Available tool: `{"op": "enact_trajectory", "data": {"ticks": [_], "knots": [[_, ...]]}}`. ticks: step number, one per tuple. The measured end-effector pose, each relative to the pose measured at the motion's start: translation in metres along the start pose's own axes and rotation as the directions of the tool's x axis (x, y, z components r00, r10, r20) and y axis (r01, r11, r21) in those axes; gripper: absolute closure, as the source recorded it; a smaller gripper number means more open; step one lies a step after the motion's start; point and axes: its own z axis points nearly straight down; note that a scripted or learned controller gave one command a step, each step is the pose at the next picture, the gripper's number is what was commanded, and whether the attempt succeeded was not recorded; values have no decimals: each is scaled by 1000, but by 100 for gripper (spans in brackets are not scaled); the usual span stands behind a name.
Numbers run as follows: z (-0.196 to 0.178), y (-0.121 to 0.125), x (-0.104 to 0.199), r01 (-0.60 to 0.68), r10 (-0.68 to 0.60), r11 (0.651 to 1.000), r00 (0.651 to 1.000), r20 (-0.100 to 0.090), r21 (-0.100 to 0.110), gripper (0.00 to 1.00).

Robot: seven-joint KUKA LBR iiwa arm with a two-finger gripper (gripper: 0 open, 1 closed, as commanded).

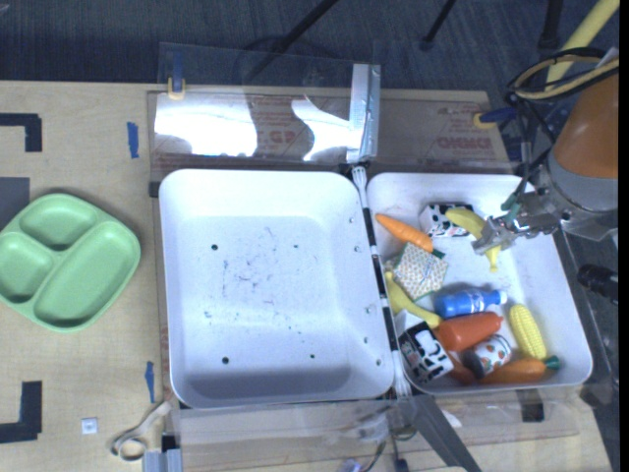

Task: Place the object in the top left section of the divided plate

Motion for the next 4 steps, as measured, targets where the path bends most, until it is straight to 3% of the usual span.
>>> {"op": "enact_trajectory", "data": {"ticks": [1, 2, 3, 4], "knots": [[-18, -31, -61, 97, -97, 995, 995, 2, 0, 100], [-15, -53, -6, 505, -505, 863, 863, -3, 1, 100], [-43, -39, -62, 815, -815, 580, 580, 5, -1, 100], [-123, -35, -68, 843, -843, 538, 538, 4, -1, 100]]}}
